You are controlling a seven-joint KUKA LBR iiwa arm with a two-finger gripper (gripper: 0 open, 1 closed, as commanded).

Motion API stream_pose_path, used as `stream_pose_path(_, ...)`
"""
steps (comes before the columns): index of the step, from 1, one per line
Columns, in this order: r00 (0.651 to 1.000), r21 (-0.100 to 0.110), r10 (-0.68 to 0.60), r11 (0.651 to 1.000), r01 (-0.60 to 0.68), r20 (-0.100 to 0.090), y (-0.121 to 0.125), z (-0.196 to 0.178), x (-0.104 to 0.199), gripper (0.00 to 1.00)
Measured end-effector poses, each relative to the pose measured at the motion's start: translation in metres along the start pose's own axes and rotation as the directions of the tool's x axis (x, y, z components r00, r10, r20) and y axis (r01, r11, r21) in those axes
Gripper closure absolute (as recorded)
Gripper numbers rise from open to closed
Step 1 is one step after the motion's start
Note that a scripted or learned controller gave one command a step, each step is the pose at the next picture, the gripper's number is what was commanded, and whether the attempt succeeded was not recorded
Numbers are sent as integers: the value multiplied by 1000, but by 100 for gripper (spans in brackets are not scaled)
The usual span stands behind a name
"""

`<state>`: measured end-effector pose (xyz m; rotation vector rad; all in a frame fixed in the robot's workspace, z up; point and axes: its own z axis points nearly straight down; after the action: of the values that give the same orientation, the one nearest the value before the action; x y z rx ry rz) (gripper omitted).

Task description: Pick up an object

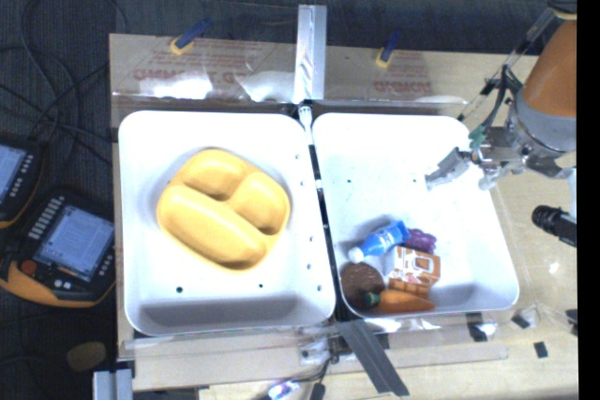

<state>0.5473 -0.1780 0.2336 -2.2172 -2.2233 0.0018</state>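
Dark carpet behind, cables at left, two pendants (58,244) on floor beside surface (525,323). Two white bins side by side on it.

Left bin (141,295): one large yellow bun-shaped object (222,207), lobed, near centre. Looks soft, foam-like, probably light; too wide to span whole, so best pinched across one lobe or at an edge.

Right bin (403,145): small cluster in near-left corner. Blue bottle (382,239), white cap toward bin divider, lying on side. Purple item (422,240) just beside it, type unclear. Small carton (413,269) with orange-brown print, touching bottle. Dark brown round item (360,279) against divider wall. Carrot (407,301) at near wall, lying flat.

Hand (448,170) over right bin's far-right part, well apart from cluster, nothing between fingers. Open or closed: cannot tell from this angle.

Judgement: no grasp begun. Bottle likely rigid, light, slick plastic, prone to rolling; take across body, not along it. Carton stiff but crushable. Carrot narrow, hard, easy to clamp mid-length, though close to wall. Crowding is main risk: fingers may strike neighbours.
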Motion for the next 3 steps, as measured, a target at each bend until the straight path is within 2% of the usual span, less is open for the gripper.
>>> stream_pose_path(1,993,0,-117,993,117,0,-59,71,-22,0)
stream_pose_path(2,986,-2,-165,986,165,0,-63,24,-36,0)
stream_pose_path(3,978,0,-207,978,207,0,-33,53,12,0)
